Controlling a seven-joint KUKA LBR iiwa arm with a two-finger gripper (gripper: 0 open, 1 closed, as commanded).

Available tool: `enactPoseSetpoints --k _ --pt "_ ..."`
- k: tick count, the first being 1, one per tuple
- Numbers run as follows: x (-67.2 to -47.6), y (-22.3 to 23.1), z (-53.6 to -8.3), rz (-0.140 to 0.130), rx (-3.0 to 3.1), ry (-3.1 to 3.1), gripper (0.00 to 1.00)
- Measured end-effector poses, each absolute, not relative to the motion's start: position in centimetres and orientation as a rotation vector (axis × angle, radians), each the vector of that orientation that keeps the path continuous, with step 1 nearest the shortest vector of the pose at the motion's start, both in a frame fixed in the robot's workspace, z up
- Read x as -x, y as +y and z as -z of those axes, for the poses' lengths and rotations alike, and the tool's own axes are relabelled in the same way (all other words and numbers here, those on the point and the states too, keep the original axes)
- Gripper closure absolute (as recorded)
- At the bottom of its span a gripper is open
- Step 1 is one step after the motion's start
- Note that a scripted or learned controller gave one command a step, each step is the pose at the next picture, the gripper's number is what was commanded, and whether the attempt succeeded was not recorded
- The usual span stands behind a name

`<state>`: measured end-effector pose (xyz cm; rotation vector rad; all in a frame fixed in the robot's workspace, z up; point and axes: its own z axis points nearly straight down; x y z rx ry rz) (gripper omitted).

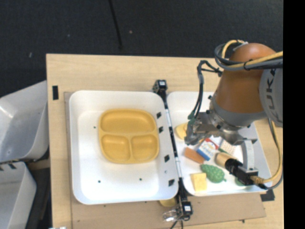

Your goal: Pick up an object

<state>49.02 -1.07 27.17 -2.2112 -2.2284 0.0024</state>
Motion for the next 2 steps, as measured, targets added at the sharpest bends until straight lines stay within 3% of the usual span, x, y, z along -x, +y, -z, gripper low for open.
enactPoseSetpoints --k 1,2 --pt "-49.2 0.2 -35.4 0.001 2.219 -2.228 1.0" --pt "-49.1 3.0 -40.0 -0.004 2.217 -2.227 1.0"
